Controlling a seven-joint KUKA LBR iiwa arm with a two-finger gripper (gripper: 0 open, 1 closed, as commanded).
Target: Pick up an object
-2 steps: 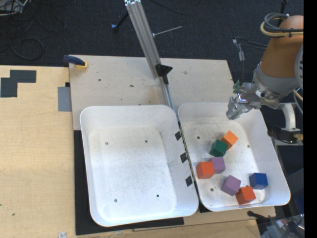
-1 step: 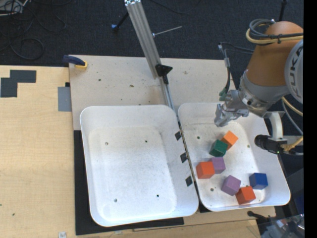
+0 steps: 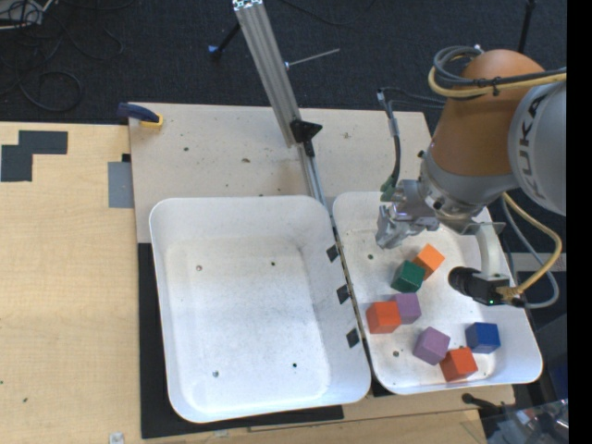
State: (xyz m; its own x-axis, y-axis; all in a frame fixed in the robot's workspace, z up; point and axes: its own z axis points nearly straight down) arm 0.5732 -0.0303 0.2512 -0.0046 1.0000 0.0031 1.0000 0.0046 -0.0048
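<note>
Several small blocks lie in the right bin (image 3: 518,363): an orange block (image 3: 430,258), a green block (image 3: 408,276), a purple block (image 3: 406,306), a red block (image 3: 383,316), a second purple block (image 3: 431,345), a blue block (image 3: 482,337) and a red-orange block (image 3: 459,363). My gripper (image 3: 392,234) hangs over the bin's upper left part, just left of and above the orange and green blocks. Nothing shows between its fingers, and their spread is unclear.
The left bin (image 3: 176,248) lies beside the right one, with small black clips (image 3: 342,293) on the shared edge. A slanted metal bar (image 3: 276,72) rises behind the bins. A black cable fitting (image 3: 474,285) sits over the right bin's right side.
</note>
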